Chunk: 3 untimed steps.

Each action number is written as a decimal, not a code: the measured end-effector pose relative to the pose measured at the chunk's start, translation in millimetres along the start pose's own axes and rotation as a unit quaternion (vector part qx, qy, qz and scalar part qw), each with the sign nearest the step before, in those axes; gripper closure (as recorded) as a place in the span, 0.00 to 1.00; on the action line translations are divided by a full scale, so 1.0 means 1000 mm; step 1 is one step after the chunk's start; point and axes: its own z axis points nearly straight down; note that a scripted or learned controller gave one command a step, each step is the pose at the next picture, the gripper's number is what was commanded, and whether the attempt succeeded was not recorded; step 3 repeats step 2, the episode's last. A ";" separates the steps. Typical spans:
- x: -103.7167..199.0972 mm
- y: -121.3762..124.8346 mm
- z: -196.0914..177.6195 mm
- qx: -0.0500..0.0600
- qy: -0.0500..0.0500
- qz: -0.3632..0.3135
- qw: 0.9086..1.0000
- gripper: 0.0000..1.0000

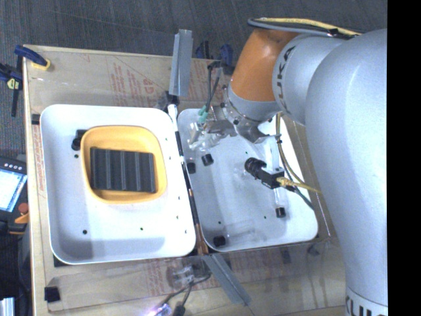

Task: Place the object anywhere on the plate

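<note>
You've got the arm [309, 78] reaching in over the right bin [302, 226], wrist low at that bin's upper left corner, with the gripper [204, 131] down among some clutter there; I can't tell how the jaws stand, that patch is too small and busy, so don't count anything as grasped. The plate [125, 137], yellow-rimmed with a dark ribbed centre, sits in the left bin [99, 242] toward its upper half, and nothing rests on it that I can make out. What the object is, you can't pin down for sure: there's a greenish-and-pale bit [202, 114] right at the gripper, which is my best guess, plus small dark bits [207, 158] on the right bin floor and a black cable plug [260, 171] off the wrist. So call progress early: nothing placed, pickup unconfirmed. Left to do, by my read: secure the object, lift, carry across the divider between bins, set down on the plate
</note>
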 end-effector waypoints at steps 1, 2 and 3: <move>0.063 -0.006 0.000 0.002 0.000 -0.095 0.996 1.00; 0.063 -0.006 0.000 0.002 0.000 -0.094 0.996 0.00; 0.063 -0.006 0.000 0.002 0.000 -0.094 0.996 0.00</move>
